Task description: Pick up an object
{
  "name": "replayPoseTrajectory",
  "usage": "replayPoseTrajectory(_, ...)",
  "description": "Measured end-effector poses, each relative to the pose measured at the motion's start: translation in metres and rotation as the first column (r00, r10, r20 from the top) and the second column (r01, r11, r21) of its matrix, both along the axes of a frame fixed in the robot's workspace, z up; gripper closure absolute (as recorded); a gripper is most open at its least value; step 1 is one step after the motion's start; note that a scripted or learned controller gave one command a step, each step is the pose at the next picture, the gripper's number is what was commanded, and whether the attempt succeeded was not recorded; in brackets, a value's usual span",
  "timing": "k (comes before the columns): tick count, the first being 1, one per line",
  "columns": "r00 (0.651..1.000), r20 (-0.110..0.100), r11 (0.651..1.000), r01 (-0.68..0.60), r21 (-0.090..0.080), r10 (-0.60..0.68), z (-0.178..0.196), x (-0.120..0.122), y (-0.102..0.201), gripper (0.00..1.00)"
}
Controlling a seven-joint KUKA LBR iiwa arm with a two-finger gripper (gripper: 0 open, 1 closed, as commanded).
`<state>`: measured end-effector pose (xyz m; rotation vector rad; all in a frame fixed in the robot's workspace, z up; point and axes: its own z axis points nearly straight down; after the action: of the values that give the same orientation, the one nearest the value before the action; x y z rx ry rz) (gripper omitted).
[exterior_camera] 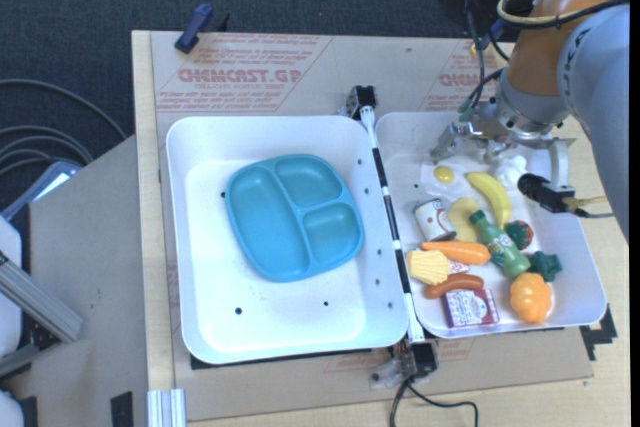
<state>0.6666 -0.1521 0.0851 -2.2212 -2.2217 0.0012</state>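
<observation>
The right bin [590, 260] holds several toy foods: a fried egg [443, 177], a banana [490, 195], a green bottle [500, 245], a carrot [455, 252], a sausage [455, 287], a purple box [470, 308] and an orange fruit [530, 297]. My gripper [470, 149] hangs over the bin's far end, just beyond the egg and the banana. Its fingers stand apart, open, with nothing between them.
The left bin [200, 165] holds a blue divided plate [295, 215]. A black-clipped ridge [385, 205] joins the two bins. A blue clamp [192, 28] sits at the board's far left corner. Grey cables [40, 135] lie off the bench to the left.
</observation>
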Motion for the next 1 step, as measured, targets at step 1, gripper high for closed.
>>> replayPoseTrajectory(1, 1.0, 0.0, 1.0, 0.0, 0.0, 0.0, 0.0, 0.0, 0.003, 0.0)
